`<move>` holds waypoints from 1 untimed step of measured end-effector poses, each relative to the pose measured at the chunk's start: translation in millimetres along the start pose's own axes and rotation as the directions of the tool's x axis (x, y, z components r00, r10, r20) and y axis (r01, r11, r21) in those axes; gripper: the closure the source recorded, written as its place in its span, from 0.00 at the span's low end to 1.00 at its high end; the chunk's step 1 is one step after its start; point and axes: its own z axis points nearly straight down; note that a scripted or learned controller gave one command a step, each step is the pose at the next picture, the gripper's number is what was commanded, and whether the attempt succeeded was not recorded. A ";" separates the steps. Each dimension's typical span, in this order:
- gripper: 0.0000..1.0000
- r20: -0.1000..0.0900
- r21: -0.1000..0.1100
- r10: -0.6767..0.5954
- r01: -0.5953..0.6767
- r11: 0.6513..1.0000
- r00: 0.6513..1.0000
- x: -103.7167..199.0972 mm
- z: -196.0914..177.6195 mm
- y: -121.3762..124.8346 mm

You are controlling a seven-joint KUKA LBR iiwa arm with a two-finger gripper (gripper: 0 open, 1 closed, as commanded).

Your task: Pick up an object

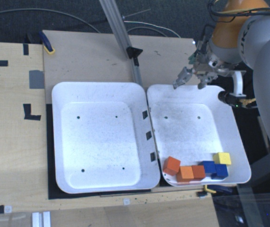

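Observation:
Several small blocks lie along the near wall of the right bin (229, 126): a tilted orange block (172, 165), two orange blocks side by side (192, 172), a blue block (214, 169) and a yellow block (222, 158). My gripper (189, 79) hangs over the far rim of that bin, well away from the blocks. Its two fingers are spread apart with nothing between them.
The left bin (59, 126) sits beside the right one, their rims touching in the middle. A slanted metal pole (118, 30) rises behind the bins. Cables run across the dark floor at the back. A blue and yellow clamp (47, 42) lies on the bench corner.

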 end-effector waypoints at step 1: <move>0.00 0.000 0.004 0.006 -0.006 1.000 1.000 -36.9 31.2 -35.7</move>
